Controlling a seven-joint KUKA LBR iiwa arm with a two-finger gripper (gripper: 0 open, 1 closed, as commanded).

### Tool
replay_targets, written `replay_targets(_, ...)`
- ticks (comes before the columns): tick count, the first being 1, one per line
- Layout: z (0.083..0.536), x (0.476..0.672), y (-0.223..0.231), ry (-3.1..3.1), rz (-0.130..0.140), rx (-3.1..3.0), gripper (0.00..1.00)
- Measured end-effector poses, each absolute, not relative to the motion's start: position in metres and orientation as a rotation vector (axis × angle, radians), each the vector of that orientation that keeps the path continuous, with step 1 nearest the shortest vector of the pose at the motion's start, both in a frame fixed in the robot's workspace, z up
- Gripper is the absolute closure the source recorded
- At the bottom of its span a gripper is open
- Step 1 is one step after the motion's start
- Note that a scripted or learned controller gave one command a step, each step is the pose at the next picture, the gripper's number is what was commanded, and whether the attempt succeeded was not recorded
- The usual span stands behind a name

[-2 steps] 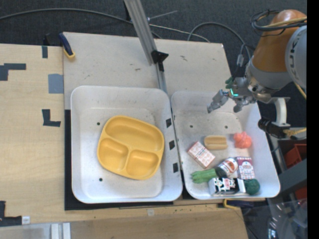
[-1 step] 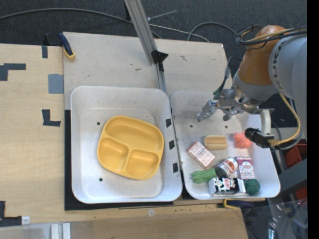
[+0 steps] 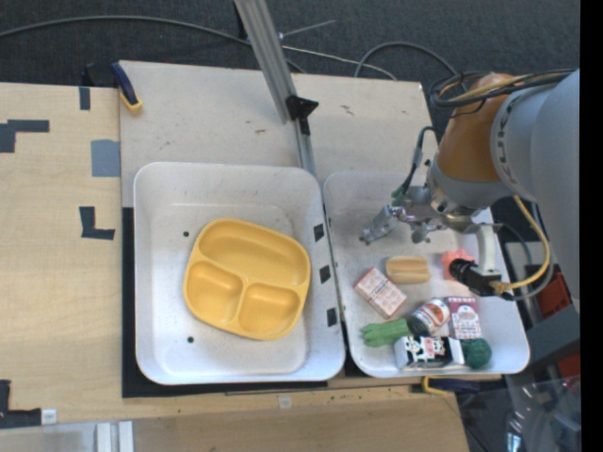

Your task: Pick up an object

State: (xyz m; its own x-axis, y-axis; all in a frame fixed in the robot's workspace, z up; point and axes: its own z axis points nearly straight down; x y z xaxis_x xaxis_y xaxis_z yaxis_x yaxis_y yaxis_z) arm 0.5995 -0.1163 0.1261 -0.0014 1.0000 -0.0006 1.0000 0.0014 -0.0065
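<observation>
The hand (image 3: 377,229) hangs over the right bin (image 3: 350,196), and I cannot tell if it is open or holding anything. The tan block (image 3: 407,270) lies just below it. Come straight down, squeeze, then lift slowly.

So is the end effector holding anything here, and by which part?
Nothing is held. The end effector hangs over a bare part of the right bin, apart from the tan block and the other items.
</observation>
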Motion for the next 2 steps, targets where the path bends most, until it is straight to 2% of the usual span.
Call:
replay_targets(1, 0.087, 0.599, -0.116, -2.224, 0.003, -2.22, 0.0)
replay_targets(2, 0.099, 0.6, -0.115, -2.224, 0.002, -2.217, 1.0)
